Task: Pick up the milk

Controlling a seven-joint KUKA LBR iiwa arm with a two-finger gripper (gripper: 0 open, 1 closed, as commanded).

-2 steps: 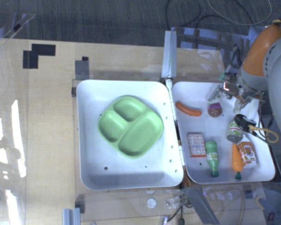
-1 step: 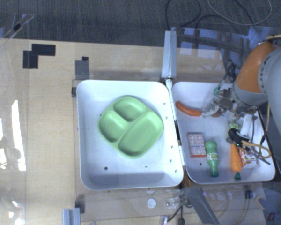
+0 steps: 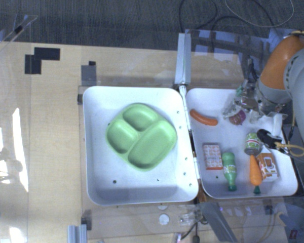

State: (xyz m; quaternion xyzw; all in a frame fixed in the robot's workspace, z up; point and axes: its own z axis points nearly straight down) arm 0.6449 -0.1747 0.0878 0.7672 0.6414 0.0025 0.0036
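Observation:
The milk (image 3: 267, 166), a small orange-and-white carton, lies at the front right of the right bin (image 3: 213, 189), pressed against a carrot (image 3: 255, 172) on its left. My gripper (image 3: 241, 105) hangs over the back right of that bin, well behind the milk and apart from it. A small purple item (image 3: 237, 117) sits right under the gripper's tip; whether it is touched I cannot tell.
The right bin also has a sausage (image 3: 203, 118) at the back left, a pink box (image 3: 212, 156), a green bottle (image 3: 229, 170) and a green can (image 3: 252, 142). A green divided plate (image 3: 142, 135) lies in the left bin (image 3: 96, 186).

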